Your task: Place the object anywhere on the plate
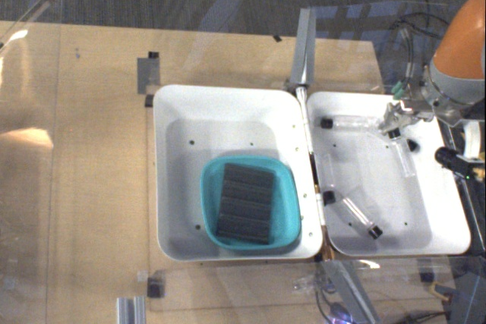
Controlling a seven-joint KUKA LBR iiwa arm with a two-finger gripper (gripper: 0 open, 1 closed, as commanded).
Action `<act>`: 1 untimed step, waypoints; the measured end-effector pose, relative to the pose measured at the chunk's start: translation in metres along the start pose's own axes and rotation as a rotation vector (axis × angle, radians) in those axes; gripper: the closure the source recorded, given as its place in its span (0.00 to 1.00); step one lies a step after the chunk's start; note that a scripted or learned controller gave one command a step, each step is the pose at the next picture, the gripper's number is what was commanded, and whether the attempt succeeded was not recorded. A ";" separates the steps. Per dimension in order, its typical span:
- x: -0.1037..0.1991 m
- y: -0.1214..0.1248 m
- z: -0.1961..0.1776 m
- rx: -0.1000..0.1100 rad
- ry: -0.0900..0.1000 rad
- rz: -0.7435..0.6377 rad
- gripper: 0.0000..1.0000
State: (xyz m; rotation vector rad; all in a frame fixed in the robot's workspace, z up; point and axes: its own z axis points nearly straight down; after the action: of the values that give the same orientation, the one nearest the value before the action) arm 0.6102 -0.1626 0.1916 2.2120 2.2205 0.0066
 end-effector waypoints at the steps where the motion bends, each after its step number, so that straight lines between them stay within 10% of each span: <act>1: 0.061 -0.023 0.034 0.002 0.002 -0.197 1.00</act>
State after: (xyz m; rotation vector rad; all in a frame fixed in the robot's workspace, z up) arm 0.5875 -0.1019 0.1571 1.9844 2.4295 0.0061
